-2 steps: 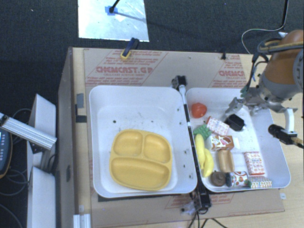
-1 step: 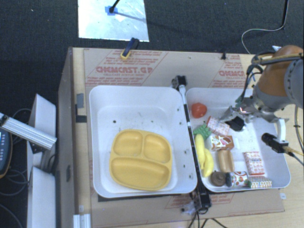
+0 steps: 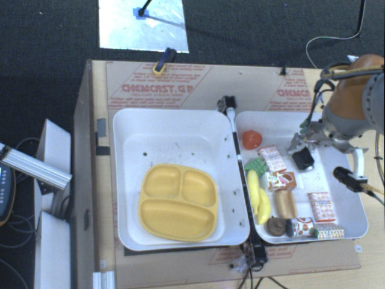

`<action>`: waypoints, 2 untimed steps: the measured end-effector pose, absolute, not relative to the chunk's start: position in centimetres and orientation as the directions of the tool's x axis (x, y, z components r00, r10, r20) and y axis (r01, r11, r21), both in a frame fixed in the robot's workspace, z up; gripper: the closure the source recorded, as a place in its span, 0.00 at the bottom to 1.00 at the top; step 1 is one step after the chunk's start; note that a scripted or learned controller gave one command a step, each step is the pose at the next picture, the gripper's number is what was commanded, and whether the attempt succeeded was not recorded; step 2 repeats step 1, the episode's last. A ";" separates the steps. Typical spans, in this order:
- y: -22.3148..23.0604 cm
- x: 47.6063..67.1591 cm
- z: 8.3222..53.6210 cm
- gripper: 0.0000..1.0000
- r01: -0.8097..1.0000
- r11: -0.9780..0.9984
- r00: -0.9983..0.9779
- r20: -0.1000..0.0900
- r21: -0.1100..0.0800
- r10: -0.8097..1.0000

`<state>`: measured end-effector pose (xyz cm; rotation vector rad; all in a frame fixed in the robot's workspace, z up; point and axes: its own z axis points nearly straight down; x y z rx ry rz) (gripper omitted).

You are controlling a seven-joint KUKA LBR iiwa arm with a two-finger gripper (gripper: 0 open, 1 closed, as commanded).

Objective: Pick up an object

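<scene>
Fingers (image 3: 302, 159) low in right bin (image 3: 360, 221), state unclear; toy foods (image 3: 278, 179) just left of them, apart.

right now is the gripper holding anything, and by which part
It cannot be told. The gripper sits low in the right bin, beside the small cartons, with no item visibly between its parts.

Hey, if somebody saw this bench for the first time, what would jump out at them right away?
Probably the big yellow divided tray lying by itself in the left bin. Next, the cluster of toy food crowding the right bin: a red tomato near its top left corner, a banana along its left wall and small printed boxes. The gripper hangs over that bin's upper right part.
</scene>
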<state>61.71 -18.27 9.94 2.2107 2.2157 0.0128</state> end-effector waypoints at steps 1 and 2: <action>-7.6 59.5 18.5 1.00 1.000 0.004 -0.004 0.001 0.004 1.000; -7.6 59.5 18.5 1.00 1.000 0.004 -0.004 0.001 0.004 1.000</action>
